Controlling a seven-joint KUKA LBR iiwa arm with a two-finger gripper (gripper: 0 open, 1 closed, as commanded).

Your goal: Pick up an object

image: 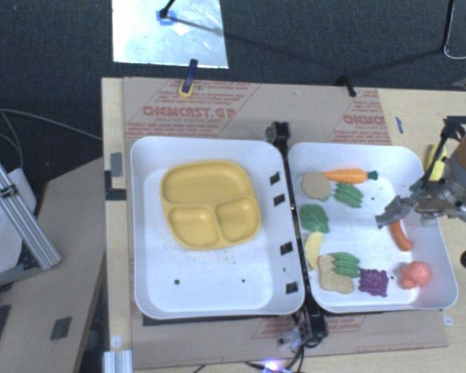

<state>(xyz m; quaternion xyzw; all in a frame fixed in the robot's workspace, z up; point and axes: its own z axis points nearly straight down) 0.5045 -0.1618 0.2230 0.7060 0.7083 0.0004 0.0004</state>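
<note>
Two white bins sit side by side on the bench (241, 99), and from the camera view the action is all in the right bin (431, 208). The left bin (147, 286) just carries a yellow divided tray (210, 203), so nothing going on there.

The arm comes in from the right edge, and the jaws (394, 213) hang over the right-hand part of the right bin. Honestly I can't tell whether they're apart or together; the tip is a small grey blur against the white floor.

The closest thing to them is the orange sausage-shaped piece (401, 235). It lies just below and slightly right of the jaws' tip, close enough that they look almost touching, though I can't say if there's contact. Its long axis runs on a slant, upper left to lower right. My guess is that's the pick target, and the move would need the jaws to close across its short side, not along its length.

Other candidates are farther off: the carrot (346, 176) and green pea pod (348, 195) up and to the left, the red-orange lump (414, 273) down near the bin's lower right corner, purple grapes (373, 281) beside it.
</note>
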